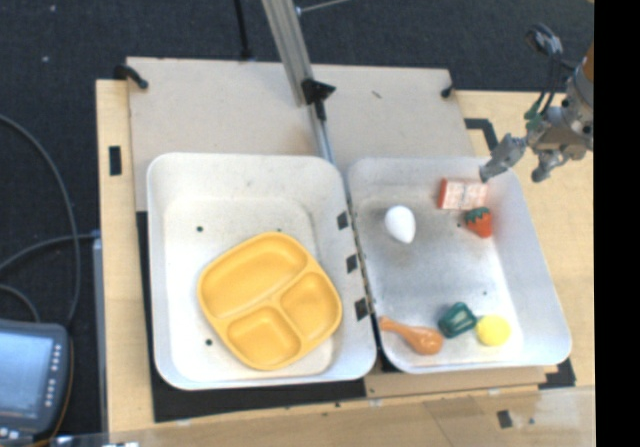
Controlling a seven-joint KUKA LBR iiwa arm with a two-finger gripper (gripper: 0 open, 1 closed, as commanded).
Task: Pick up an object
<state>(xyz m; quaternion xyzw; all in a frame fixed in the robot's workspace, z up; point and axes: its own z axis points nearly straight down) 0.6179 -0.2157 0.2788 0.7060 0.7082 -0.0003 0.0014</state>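
Note:
The right bin holds several small objects: a white egg, a pink-and-white box, a red strawberry-like piece, a green block, a yellow ball and an orange spoon-shaped piece. My gripper hangs open at the bin's far right corner, above and to the right of the box, with nothing between its fingers.
The left bin carries a yellow divided plate. A slanted metal post rises behind the bins' shared edge. A grey device sits at the lower left, off the bench.

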